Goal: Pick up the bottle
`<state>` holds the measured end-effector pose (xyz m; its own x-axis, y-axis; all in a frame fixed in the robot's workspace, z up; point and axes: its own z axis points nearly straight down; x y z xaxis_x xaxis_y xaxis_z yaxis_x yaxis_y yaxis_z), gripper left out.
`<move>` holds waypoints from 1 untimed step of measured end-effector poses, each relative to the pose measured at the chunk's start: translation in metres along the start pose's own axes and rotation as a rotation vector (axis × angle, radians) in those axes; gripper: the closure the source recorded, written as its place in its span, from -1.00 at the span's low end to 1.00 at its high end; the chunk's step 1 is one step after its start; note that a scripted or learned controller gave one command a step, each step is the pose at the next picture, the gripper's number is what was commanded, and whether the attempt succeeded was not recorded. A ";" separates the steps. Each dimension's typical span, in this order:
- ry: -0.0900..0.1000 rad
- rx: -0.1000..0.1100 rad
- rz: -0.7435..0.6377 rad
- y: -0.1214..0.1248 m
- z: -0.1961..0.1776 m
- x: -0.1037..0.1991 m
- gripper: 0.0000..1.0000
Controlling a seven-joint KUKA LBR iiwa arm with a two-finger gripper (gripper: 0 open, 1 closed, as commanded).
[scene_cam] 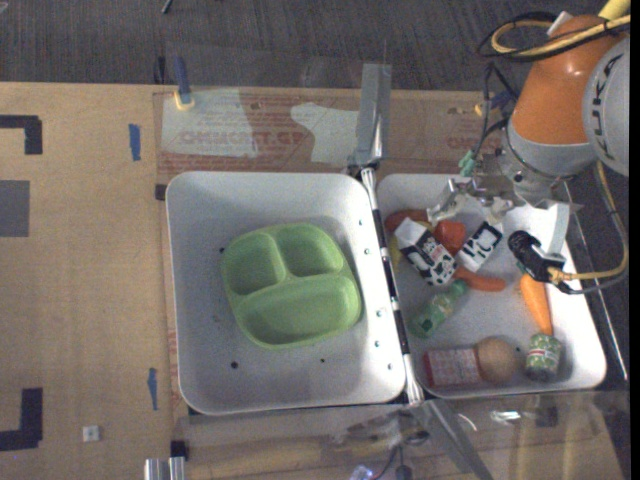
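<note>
The bottle (439,309) is small and green, and it lies on its side near the left wall of the right bin (580,373). My gripper (468,206) hangs over the back of that bin, above a red item (451,233) and well behind the bottle. Its fingers stand apart with nothing between them. The grey arm with its orange band (560,68) reaches in from the upper right.
Around the bottle lie a cow-patterned carton (428,255), a black-and-white carton (482,245), two carrots (537,303), a green can (543,356), a red box (454,366) and a brown round item (493,359). The left bin (200,208) holds a green divided plate (290,283).
</note>
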<state>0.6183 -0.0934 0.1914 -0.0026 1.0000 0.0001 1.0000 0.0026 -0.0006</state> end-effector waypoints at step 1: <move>0.000 0.000 0.010 -0.050 0.028 -0.003 -1.00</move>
<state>0.5682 -0.0967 0.1635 0.0072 1.0000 0.0004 1.0000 -0.0072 -0.0009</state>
